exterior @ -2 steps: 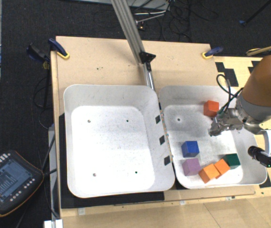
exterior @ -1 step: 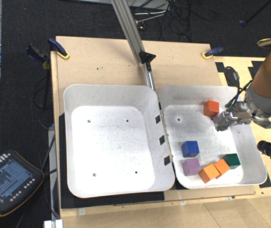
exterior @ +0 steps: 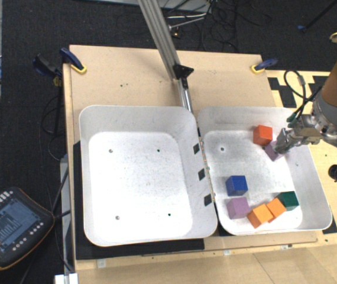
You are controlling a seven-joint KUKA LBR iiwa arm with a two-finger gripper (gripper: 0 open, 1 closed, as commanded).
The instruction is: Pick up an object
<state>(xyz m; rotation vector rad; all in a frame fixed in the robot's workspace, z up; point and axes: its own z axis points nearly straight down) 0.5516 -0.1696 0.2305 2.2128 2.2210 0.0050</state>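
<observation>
My gripper reaches into the right bin from the right, near its far right side. A small purple block lies right at the gripper's tip, partly hidden by it. Whether the block is in the gripper's hold is hidden from this angle. An orange cube sits just left of and behind the gripper. Nearer the front of the same bin lie a blue cube, a light purple cube, an orange block and a green block.
The left bin stands beside the right one, with a metal pole slanting over the bench behind both. A teach pendant lies on the floor at the lower left. Cables hang by the arm at the right.
</observation>
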